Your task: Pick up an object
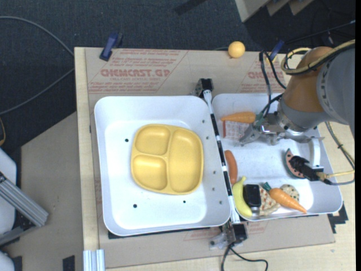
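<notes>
My gripper (252,130) is low in the upper part of the right bin (327,193), open, with nothing between its fingers. An orange carrot (239,117) lies just left of and above the fingertips, by the bin's far-left corner. A reddish sausage (230,165) lies along the left wall below the gripper. A watermelon slice (296,164) sits to the right, under the arm. At the near edge lie a banana (241,197), a small black item (251,195), a second carrot (287,200) and a round cracker (291,191).
The left bin (113,151) holds a yellow divided plate (167,158). A small orange ball (236,49) rests on the bench behind the bins. Cables loop beside the arm at the right. Bare bin floor (262,165) lies in the middle of the right bin.
</notes>
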Controlling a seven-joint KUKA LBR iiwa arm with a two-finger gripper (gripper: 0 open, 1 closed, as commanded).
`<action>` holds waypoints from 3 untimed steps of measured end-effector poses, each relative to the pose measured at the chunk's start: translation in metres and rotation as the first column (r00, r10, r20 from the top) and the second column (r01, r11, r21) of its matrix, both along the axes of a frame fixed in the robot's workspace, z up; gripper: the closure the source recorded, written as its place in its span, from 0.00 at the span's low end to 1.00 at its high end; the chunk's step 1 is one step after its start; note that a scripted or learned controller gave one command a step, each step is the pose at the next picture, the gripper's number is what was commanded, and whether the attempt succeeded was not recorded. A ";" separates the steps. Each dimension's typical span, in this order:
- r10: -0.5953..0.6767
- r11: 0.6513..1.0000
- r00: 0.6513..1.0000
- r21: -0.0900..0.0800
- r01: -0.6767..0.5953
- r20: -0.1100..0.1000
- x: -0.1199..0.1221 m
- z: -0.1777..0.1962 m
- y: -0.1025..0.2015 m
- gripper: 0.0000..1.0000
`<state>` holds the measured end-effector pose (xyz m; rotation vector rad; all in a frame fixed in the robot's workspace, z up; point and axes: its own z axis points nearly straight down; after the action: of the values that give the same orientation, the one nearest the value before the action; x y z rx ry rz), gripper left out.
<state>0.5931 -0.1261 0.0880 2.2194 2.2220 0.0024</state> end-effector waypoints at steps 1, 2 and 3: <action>-0.001 1.000 1.000 -0.002 0.001 0.001 0.036 0.088 -0.035 0.00; 0.001 1.000 1.000 0.000 -0.001 0.009 0.077 0.003 0.008 0.00; 0.001 1.000 1.000 -0.003 -0.001 0.021 0.081 0.019 0.007 1.00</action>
<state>0.6737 -0.1193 0.1071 2.2064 2.2116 0.0224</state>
